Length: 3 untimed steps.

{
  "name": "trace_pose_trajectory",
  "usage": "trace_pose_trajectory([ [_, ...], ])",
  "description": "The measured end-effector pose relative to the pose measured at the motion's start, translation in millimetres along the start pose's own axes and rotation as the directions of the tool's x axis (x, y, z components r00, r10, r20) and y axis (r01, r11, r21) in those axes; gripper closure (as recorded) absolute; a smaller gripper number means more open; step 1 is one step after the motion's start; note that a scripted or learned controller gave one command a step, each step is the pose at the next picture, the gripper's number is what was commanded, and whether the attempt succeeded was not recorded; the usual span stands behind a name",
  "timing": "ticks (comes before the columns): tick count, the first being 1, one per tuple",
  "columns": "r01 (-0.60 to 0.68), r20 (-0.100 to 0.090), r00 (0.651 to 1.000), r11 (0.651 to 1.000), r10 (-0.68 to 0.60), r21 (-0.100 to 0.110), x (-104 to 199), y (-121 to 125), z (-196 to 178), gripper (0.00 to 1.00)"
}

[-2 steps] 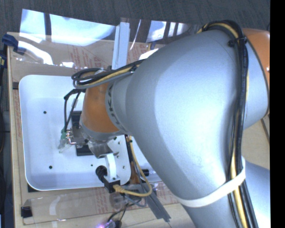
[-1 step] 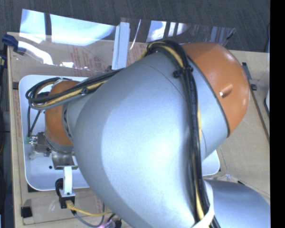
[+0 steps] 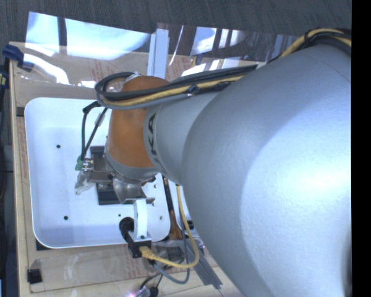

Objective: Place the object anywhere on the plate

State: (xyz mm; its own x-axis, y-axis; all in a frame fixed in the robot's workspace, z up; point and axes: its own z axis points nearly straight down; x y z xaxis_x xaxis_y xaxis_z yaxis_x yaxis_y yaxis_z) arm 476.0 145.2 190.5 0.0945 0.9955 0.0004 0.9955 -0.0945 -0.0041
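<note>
Honestly, I cannot tell the gripper point(image 3: 93, 177) state over the left bin point(image 3: 43, 166); with the arm point(image 3: 266, 166) hiding plate and object, a misplaced drop would go unnoticed.

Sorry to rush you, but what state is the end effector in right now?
End effector: cannot be told; it sits low over the left bin.

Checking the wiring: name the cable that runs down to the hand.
The thin green cable, dropping to the hand; the yellow cable and thick black cable lie across the orange band.
</note>
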Motion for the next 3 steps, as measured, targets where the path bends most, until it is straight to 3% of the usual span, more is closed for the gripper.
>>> trace_pose_trajectory([
  [1, -0.023, 0.007, 1.0, 1.0, 0.023, -0.003, 67, -5, 99, 0.0],
  [2, -0.072, 0.0, 0.997, 0.997, 0.072, 0.001, 17, -2, 17, 0.0],
  [3, -0.071, 0.0, 0.997, 0.997, 0.071, 0.001, 18, -2, 17, 0.0],
])
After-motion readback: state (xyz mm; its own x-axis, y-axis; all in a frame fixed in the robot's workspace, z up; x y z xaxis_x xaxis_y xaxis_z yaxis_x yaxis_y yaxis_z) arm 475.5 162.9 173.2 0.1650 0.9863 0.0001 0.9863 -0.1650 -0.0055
